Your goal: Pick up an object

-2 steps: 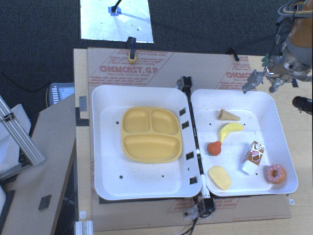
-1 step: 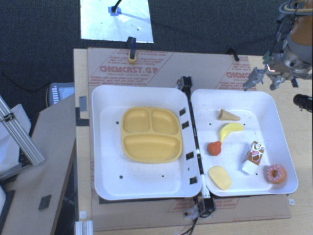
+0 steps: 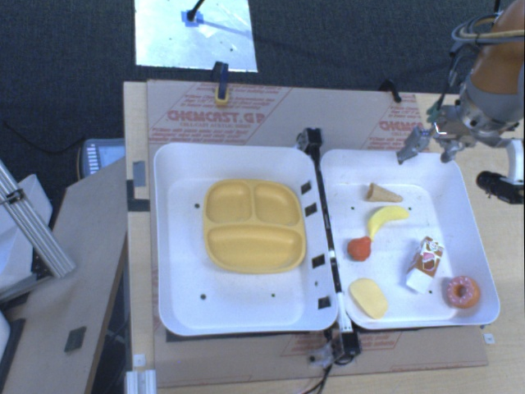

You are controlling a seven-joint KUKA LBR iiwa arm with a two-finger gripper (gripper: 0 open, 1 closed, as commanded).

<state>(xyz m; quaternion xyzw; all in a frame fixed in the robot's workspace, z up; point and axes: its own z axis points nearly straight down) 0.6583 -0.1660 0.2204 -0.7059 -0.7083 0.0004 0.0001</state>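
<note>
The right bin (image 3: 467, 220) holds several toy foods: a tan cone piece (image 3: 382, 193), a yellow banana (image 3: 385, 218), a red tomato-like ball (image 3: 359, 249), a pale yellow oval (image 3: 369, 298), a small brown-and-white carton (image 3: 425, 263) and a pink donut (image 3: 461, 291). My gripper (image 3: 431, 146) hangs above the bin's far edge, at the upper right. Its two fingers are spread apart, open, with nothing between them. The cone piece is the nearest item, below and left of the gripper.
The left bin (image 3: 176, 245) carries a yellow divided plate (image 3: 250, 224). A black divider with clips (image 3: 321, 220) runs between the bins. A yellow clamp (image 3: 221, 89) sits at the back of the cardboard sheet, and a metallic sheet (image 3: 197, 23) lies beyond.
</note>
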